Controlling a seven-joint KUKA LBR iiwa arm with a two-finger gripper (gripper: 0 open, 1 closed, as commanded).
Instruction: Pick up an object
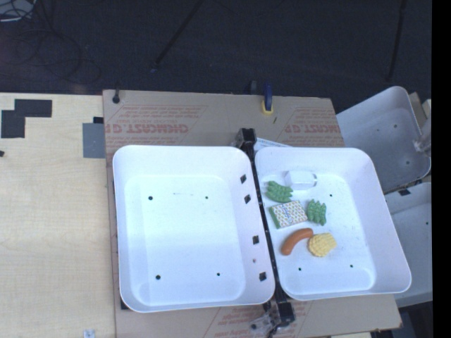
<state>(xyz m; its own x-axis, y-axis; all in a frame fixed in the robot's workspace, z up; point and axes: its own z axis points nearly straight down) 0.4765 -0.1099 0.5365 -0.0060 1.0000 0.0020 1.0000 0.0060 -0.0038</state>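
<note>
Two white bins side by side: left bin [183,224], right bin [352,277]. All pick candidates bunched left of centre in right bin, probably as dropped: checked pad [289,214], sausage [297,239] touching corn [321,244], green pods [279,191]. Sausage judged easiest, on cluster's near edge.

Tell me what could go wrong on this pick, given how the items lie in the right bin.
The pieces are bunched: the patterned block appears to touch both green pieces, so the claw may nudge or grab a neighbour. The sausage and yellow piece lie close together too. The white item barely stands out against the right bin.
</note>
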